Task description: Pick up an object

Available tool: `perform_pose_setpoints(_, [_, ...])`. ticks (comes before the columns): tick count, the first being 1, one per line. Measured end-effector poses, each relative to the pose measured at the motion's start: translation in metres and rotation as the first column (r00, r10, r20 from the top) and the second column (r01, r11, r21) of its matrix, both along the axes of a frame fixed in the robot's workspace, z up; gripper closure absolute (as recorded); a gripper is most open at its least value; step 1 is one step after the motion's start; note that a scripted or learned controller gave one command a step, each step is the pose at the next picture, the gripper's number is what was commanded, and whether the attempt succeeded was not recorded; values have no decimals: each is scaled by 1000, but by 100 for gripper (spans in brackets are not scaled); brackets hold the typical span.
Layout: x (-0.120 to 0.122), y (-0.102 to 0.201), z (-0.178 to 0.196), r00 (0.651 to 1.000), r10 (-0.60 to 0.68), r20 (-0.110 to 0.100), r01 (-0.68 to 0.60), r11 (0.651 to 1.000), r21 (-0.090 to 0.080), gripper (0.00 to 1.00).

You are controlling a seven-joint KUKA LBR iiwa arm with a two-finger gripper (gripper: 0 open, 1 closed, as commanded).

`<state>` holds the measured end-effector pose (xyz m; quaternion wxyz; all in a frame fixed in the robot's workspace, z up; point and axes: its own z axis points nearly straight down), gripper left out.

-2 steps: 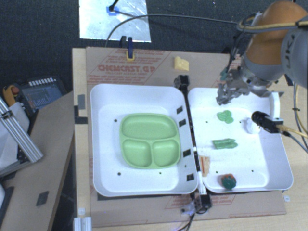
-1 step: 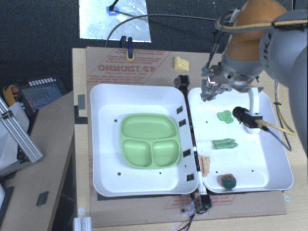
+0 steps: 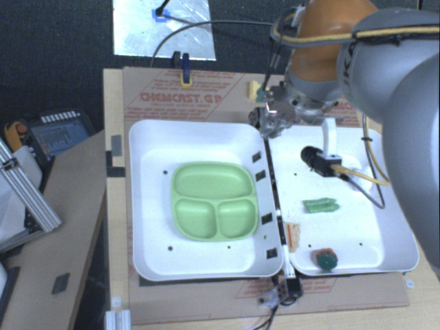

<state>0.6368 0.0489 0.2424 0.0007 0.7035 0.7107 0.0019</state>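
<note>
My gripper (image 3: pixel 269 121) hangs over the far end of the divider between the two white bins, under the orange band of the arm. In the right bin (image 3: pixel 385 253) lie a small pale green piece (image 3: pixel 320 205), a round red and green item (image 3: pixel 325 258) near the front edge, and a thin orange-red strip (image 3: pixel 293 236) against the left wall. A green divided plate (image 3: pixel 212 201) rests in the middle of the left bin (image 3: pixel 148 184). All of these lie well in front of the gripper, apart from it.
A black fitting (image 3: pixel 316 160) with a yellow cable (image 3: pixel 364 179) hangs from the arm over the right bin's back half. The grey arm covers that bin's far right. A blue and yellow clamp (image 3: pixel 185 71) stands behind the bins, and a metal rail (image 3: pixel 27 191) lies at left.
</note>
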Motion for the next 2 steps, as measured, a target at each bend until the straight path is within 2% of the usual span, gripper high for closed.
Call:
perform_pose_setpoints(1, [16,48,0,1000,-2,0,2,1000,0,100])
perform_pose_setpoints(2, [16,45,0,1000,-5,-1,5,1000,-1,0])
